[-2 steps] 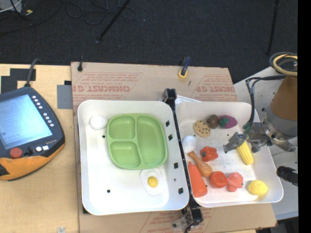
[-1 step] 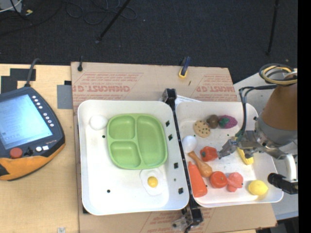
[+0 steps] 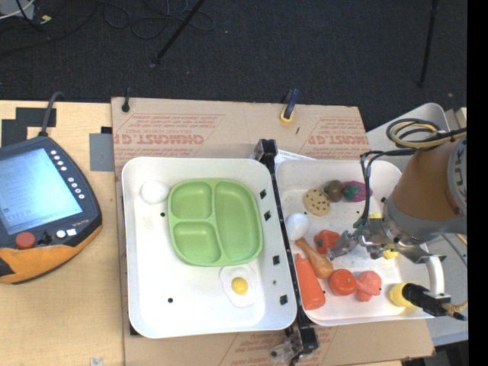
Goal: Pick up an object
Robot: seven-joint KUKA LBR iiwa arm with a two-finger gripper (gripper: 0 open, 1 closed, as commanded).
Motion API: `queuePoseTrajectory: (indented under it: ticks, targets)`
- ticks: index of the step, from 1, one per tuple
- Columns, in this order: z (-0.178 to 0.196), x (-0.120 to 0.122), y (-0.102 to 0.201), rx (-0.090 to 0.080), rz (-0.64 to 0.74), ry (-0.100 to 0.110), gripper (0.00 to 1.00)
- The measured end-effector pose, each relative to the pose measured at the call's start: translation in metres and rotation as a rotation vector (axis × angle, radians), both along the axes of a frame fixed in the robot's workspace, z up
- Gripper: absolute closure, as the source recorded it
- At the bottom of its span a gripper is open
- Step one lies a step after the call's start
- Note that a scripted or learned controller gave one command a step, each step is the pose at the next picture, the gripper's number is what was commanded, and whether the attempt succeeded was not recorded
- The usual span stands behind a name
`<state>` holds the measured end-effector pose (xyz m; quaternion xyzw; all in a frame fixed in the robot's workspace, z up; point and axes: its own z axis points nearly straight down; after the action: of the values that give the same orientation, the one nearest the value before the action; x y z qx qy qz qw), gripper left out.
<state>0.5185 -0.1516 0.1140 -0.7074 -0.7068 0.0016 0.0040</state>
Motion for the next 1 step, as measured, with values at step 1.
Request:
queuePoseTrajectory:
  ticks: [1]
  targets:
    - [-0.0277, 0.0005, 0.0027, -0.002, 0.002, -0.005, 0.0]
